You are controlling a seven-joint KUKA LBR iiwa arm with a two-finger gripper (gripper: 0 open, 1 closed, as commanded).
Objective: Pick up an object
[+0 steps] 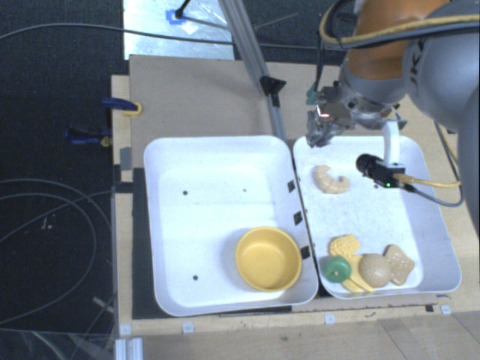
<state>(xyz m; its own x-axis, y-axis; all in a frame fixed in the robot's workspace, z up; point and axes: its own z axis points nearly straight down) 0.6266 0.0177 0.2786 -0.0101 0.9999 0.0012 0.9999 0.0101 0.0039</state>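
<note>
We are looking down at a brown counter (195, 96) carrying two smooth white bins. The left bin (210, 178) is holding a round yellow bowl (268, 258). The right bin (427, 223) is holding a curved tan croissant (331, 180), and near its front edge a bumpy yellow corn piece (344, 244), a green round piece (337, 269), a tan lump (373, 269) and a waffle-like piece (399, 262) are sitting close together. Our claw (321, 135) is hanging just above the croissant; we cannot tell its state.
</note>
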